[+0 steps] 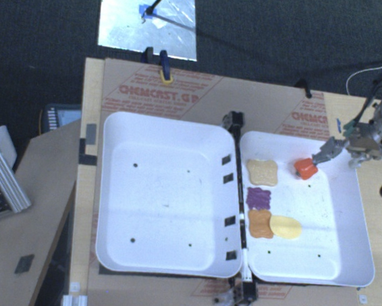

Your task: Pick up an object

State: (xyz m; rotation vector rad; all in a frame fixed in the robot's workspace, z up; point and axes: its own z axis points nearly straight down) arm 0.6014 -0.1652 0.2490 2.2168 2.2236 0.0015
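Right now, camera view: looks like the approach step of the pick, w/ nothing lifted yet. The end effector [329, 151] hangs over the upper right part of the right bin [347, 220], tip pointing down-left at the orange object [305, 168]. Tip is just beside that object, at its upper right; can't tell if they touch. Whether the end effector is open or closed I cannot tell, too small and blurred at this res.

Orange object, probably the target since it's closest to the tip: small, chunky, bright orange-red, lying on the bin floor near the back wall, apart from the other items. No clear shape detail; seems blocky rather than flat, so prob. easier to pinch than the rest.

Relative to the orange object: a beige flat piece [262, 171] lies to its left, a purple piece [259, 198] sits below-left, and further below that an orange-brown piece [259, 223] touches a yellow piece [285, 227]. The left bin [166, 194] lies beyond those.

Next move, as I judge it: centre over the orange object, drop till it's straddled, close, then lift straight up. Risk: tip comes in at a slant and nudges it toward the beige flat piece instead of gripping.
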